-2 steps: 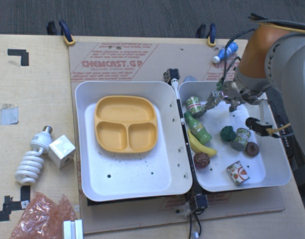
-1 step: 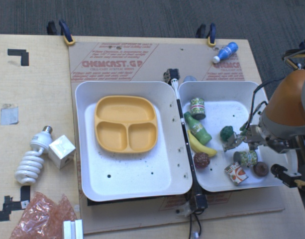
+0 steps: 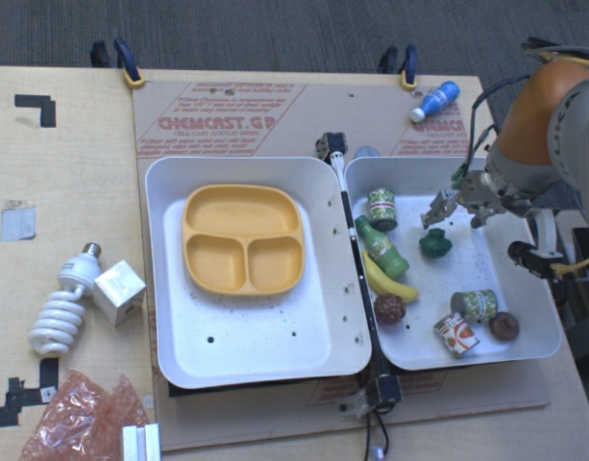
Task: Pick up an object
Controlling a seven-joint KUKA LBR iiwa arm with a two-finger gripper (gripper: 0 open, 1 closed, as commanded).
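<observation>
My gripper [image 3: 456, 216] hangs over the upper middle of the right bin [image 3: 534, 349], open, with nothing between its fingers. Just below its left finger lies a small dark green object [image 3: 434, 246]. Further left in this bin are a green can [image 3: 380, 207], a green bottle [image 3: 383, 249] and a banana [image 3: 390, 283]. A dark red fruit [image 3: 390, 308] lies under the banana. Toward the front lie a second green can [image 3: 475, 303], a red and white carton [image 3: 455, 335] and a brown ball [image 3: 504, 327].
The left bin [image 3: 179, 353] holds a yellow divided plate [image 3: 244, 236]. A blue bottle [image 3: 436, 101] lies on the board behind the right bin. Left of the bins are a spiral light bulb [image 3: 63, 305], a white cube [image 3: 119, 291] and a pink bag [image 3: 83, 421].
</observation>
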